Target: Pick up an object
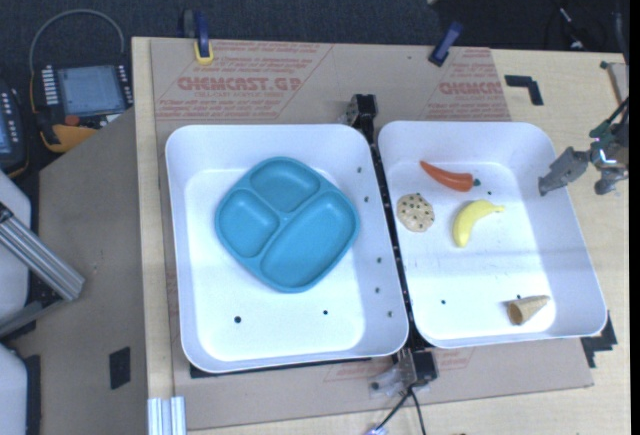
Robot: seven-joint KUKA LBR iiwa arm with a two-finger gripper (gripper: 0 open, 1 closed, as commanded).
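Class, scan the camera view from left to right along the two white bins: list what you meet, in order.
Blue divided plate → cookie → red chili pepper → banana → cone-shaped piece → gripper at the right bin's edge.

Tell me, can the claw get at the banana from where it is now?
Probably yes. The claw hangs at the right bin's right rim, and the banana lies open in that bin, apart from the cookie and the pepper. Nothing stands between them.
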